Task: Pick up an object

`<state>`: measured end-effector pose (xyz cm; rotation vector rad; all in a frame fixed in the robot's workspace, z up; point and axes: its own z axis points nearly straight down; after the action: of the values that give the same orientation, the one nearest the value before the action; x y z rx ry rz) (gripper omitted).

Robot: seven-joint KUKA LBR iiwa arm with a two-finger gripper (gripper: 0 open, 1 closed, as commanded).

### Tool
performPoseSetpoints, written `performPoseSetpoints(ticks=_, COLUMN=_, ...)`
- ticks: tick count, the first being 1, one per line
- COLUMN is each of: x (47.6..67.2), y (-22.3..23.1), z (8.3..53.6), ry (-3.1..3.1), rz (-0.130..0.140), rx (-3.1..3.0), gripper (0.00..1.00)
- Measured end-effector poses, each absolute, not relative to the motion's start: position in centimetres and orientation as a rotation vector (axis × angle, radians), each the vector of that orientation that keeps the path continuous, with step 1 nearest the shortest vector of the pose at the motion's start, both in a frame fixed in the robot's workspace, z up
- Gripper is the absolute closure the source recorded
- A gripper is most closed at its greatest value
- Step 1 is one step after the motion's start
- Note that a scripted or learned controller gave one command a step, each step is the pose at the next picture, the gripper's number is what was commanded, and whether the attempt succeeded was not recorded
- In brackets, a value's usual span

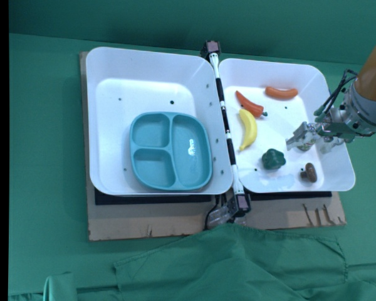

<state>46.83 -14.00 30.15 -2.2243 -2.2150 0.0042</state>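
A green-draped worktop [44, 137] carries 2 white bins [269, 68]; beside the right bin's green broccoli [273, 159], the gripper [304, 137] hovers, jaws' state unclear.

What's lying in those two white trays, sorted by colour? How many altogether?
Orange: 1, a sausage
Red: 1, a chili pepper
Yellow: 1, a banana
Green: 1, a broccoli-like piece
Brown: 1, a small lump
Teal: 1, a divided plate
Total: 6
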Motion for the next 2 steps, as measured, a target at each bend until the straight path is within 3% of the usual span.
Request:
performPoseSetpoints(ticks=1, x=53.9, y=-11.9, z=18.3, ry=-2.221, rz=-0.006, rx=-2.231, gripper=0.00)
performPoseSetpoints(ticks=2, x=61.1, y=-14.5, z=18.4, ry=-2.227, rz=-0.010, rx=-2.233, gripper=0.00)
